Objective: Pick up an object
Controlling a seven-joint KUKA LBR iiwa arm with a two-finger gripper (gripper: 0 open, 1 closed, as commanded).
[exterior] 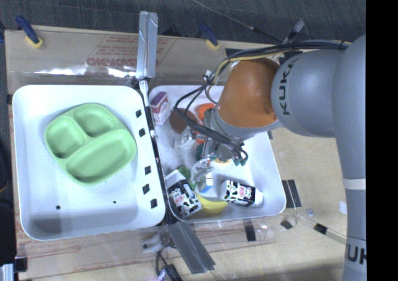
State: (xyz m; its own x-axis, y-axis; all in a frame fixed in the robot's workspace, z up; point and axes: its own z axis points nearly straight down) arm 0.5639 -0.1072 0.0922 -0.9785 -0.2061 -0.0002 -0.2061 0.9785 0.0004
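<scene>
the pincer (214, 156) hangs low in the middle of the right bin (273, 177), right of the frame's centre, under the orange band (245, 96) and the big grey arm (323, 93) that comes in from the right edge. its tip is down among a clutter of small things, and from here i cannot tell how it is set or whether anything is caught in it. black cables (193, 102) loop off the wrist to the left. just below and to the right of the tip lies a small black-and-white cow-patterned carton (239, 193) on the bin floor, and a second carton (182, 198) of the same pattern sits lower left of it, near the bin's bottom left corner. a yellow banana (212, 205) lies between the two cartons along the bottom wall, touching or almost touching both. a bit of green (184, 174) shows just above the lower-left carton. up and to the left, near the divider between the bins, a small pinkish carton (160, 107) stands upright, with a brown round thing (178, 122) beside it and something orange (205, 112) partly hidden under the wrist. the left bin (28, 168) holds a light green divided plate (90, 142) with three compartments, sitting in its upper half. both bins rest on the pale wooden counter (311, 143), and blue clamps (28, 30) grip its top edge in the upper left.
</scene>
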